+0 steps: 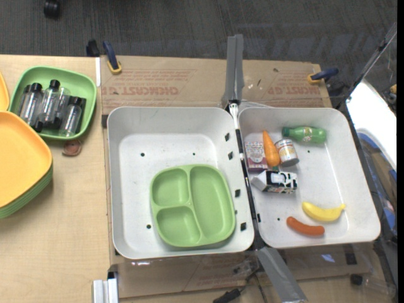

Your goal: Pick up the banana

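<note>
A yellow banana point(324, 211) lies near the front right corner of the right bin point(356, 169), its curve opening upward. Just in front of it, to the left, rests a red-orange sausage point(305, 226). The two are close but a thin strip of bin floor shows between them.
The right bin also holds a carrot point(270, 148), a small can point(286, 151), a green bottle point(304, 134), a pink packet point(254, 154) and a small carton point(276, 182). A green divided plate point(192, 204) sits in the left bin point(126, 169). Yellow plates point(19, 163) and a green tray of bottles point(52, 103) stand at the left.
</note>
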`<state>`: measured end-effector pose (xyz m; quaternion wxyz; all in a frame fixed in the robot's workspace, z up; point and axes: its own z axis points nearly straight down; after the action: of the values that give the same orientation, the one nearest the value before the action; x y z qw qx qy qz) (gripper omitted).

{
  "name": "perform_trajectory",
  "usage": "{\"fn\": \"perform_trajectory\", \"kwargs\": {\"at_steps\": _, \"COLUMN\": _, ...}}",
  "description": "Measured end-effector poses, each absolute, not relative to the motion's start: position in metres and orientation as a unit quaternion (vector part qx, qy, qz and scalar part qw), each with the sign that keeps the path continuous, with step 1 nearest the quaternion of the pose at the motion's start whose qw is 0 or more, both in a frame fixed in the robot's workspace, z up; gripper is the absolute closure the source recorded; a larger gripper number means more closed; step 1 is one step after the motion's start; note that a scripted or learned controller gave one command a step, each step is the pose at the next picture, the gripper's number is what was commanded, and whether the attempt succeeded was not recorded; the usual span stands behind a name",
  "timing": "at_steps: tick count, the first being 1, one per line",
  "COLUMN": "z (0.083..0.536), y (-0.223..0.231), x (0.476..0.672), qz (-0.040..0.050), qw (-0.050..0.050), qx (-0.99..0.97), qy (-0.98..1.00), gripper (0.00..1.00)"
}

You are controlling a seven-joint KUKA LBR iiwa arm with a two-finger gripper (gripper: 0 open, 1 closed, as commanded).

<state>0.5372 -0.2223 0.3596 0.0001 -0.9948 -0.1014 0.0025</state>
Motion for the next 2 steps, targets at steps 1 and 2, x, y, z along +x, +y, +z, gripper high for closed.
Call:
{"fn": "perform_trajectory", "kwargs": {"at_steps": 1, "z": 0.371, "y": -0.222, "x": 0.516, "qz": 0.0027, "qw": 0.001, "qx": -0.995, "qy": -0.100, "gripper": 1.00}}
{"fn": "perform_trajectory", "kwargs": {"at_steps": 2, "z": 0.311, "y": -0.203, "x": 0.585, "qz": 0.0030, "qw": 0.001, "qx": -0.995, "qy": -0.102, "gripper": 1.00}}
